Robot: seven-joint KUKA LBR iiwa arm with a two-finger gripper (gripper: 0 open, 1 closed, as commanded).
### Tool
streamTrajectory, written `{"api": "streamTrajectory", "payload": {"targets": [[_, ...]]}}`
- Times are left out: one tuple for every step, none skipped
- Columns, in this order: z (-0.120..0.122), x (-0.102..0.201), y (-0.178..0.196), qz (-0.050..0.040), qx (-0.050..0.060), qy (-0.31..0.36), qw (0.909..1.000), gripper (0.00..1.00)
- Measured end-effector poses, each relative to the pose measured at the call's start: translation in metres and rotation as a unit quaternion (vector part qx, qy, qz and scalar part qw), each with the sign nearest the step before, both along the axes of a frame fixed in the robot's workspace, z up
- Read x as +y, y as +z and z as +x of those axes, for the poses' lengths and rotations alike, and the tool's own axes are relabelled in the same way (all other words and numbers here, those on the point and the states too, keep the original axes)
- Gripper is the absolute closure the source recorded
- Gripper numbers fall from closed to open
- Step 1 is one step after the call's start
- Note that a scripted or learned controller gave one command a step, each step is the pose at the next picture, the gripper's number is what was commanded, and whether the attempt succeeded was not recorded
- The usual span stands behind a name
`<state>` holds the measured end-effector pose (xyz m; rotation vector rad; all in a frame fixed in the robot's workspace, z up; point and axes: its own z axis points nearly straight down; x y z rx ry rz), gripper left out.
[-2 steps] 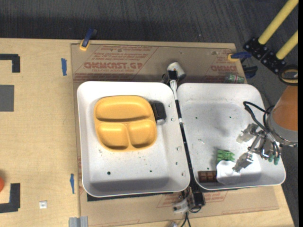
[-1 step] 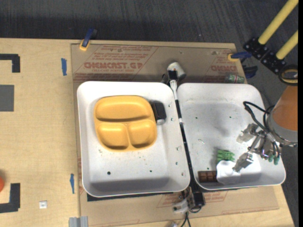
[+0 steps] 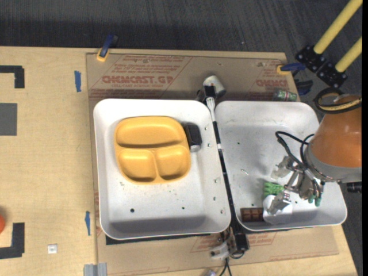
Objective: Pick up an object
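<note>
**Gripper low in the right bin, beside a small green object**

The gripper [image 3: 286,195] is sitting low in the right bin [image 3: 253,125], near its front right corner, with its metal parts pointing down and toward the left of the view. A small green object [image 3: 272,187] is lying on the bin floor just at the left of the gripper, touching or almost touching it; whether it is lying between the fingers cannot be told, since the metal and cables are crowding that spot. How far the fingers are standing apart cannot be told either. A white object [image 3: 276,207] is lying just below the gripper, against the bin's front wall, and a small brown rectangular piece [image 3: 250,214] is resting to its left, in the front of the same bin.

The arm is reaching in from the right, its orange band [image 3: 340,142] showing large above the wrist and hanging over the bin's right rim. A black cable [image 3: 287,145] is looping from the wrist out over the bin floor.

In the left bin [image 3: 109,200], a yellow divided tray [image 3: 153,148] is lying upside down or moulded side up toward the back, well apart from the gripper, and a dark object [image 3: 192,135] is resting against its right edge. Both bins are sitting side by side on a brown board on the table [image 3: 46,154].
</note>
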<state>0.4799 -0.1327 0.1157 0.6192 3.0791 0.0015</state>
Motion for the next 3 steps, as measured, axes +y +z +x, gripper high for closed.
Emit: {"api": "streamTrajectory", "payload": {"targets": [[0.112,0.028,-0.027,-0.0004,-0.003,0.051,0.9987,0.00],[0.085,-0.049,0.003,-0.0016,-0.003,0.142,0.9898,0.00],[0.000,-0.071,0.008,-0.0007,-0.001,0.254,0.9672,0.00]]}}
